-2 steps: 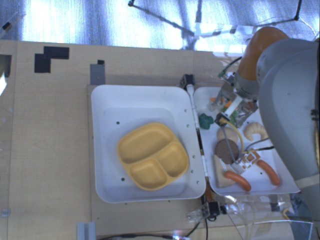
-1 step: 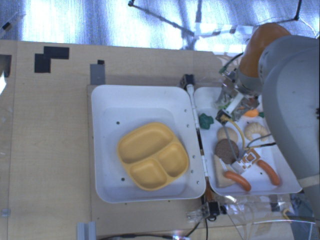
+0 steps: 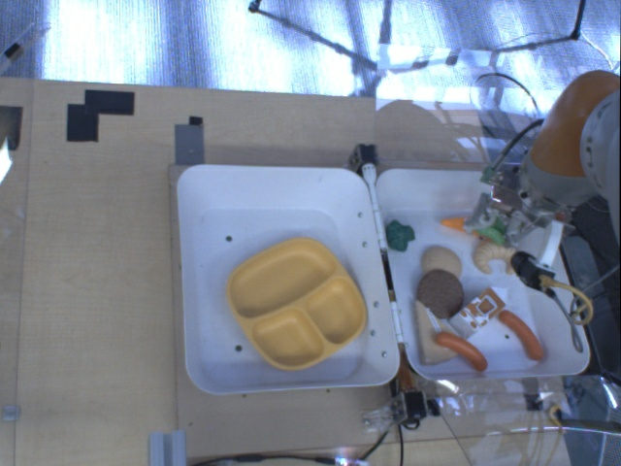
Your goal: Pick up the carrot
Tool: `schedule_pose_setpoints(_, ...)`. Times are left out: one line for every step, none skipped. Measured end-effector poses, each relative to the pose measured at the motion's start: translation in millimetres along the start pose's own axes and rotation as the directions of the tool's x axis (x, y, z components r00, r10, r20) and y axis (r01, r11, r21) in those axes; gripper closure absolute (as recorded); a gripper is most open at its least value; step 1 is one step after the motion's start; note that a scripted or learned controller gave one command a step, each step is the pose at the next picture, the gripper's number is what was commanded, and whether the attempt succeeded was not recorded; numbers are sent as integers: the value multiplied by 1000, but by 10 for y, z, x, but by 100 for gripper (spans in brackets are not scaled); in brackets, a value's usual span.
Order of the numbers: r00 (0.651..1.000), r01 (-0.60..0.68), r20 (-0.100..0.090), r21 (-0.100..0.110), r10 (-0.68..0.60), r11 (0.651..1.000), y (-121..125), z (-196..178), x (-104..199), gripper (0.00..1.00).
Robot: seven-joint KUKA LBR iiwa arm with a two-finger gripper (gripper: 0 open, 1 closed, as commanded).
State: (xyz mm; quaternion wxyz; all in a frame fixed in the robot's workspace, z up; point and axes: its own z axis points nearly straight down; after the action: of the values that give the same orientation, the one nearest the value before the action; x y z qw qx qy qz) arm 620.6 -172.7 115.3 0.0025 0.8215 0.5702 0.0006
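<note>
Reaching in from the right of the frame, I hang my jaws (image 3: 497,223) low over the upper part of the right bin (image 3: 572,365), with my grey wrist and the orange band above it filling the upper right corner. The carrot (image 3: 452,224) lies on the bin floor just to the left of my jaws, its orange tip pointing left and its green top (image 3: 491,231) tucked under my tooling. I cannot tell whether the jaws stand apart or together, since the wrist body and cables cover them from above, and I cannot tell whether they touch the carrot at all.

Below the carrot in the frame sits a pale croissant (image 3: 492,254), close beside my wrist. Toward the bin's left wall lies a small green piece (image 3: 399,233). Nearer the middle rest a tan round bun (image 3: 441,260) and a dark brown patty (image 3: 441,292), touching each other. Two sausages lie toward the lower edge: one (image 3: 460,349) at lower left and another (image 3: 521,334) at lower right, with a small white and brown packet (image 3: 482,310) between them.

The left bin (image 3: 209,202) holds a yellow divided plate (image 3: 296,302), tilted slightly, well apart from everything I am working over. Both bins sit side by side on the wooden counter (image 3: 87,309).
</note>
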Motion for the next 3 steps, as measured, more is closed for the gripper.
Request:
schedule_pose_setpoints(1000,3,-3,0,-3,1000,-3,5,33,0)
schedule_pose_setpoints(934,-356,-4,1,356,934,-270,284,2,0)
schedule_pose_setpoints(936,-352,-9,-2,352,936,-249,163,29,100)
